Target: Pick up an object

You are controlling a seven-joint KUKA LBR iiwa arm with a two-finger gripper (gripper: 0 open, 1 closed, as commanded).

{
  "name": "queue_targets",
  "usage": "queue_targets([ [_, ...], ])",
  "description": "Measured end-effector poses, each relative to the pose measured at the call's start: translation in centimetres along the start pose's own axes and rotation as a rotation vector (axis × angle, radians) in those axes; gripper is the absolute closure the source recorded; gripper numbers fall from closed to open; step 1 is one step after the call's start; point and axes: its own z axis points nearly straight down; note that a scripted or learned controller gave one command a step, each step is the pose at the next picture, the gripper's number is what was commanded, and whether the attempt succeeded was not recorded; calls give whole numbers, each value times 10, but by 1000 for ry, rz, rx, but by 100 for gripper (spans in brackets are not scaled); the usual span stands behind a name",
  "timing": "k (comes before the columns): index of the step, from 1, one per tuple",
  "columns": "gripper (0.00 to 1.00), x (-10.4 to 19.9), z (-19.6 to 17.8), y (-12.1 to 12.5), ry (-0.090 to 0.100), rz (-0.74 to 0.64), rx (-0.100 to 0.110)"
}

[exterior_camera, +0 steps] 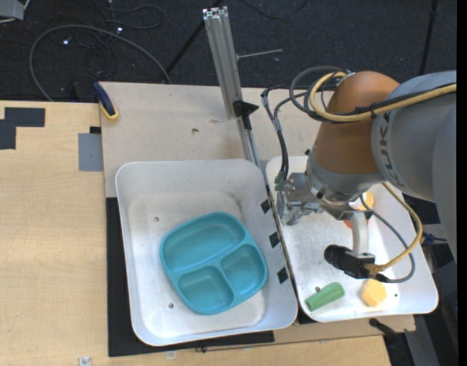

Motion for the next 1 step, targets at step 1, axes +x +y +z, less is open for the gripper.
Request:
queue_targets([
  [1,100,51,-12,14,-1,0,-2],
])
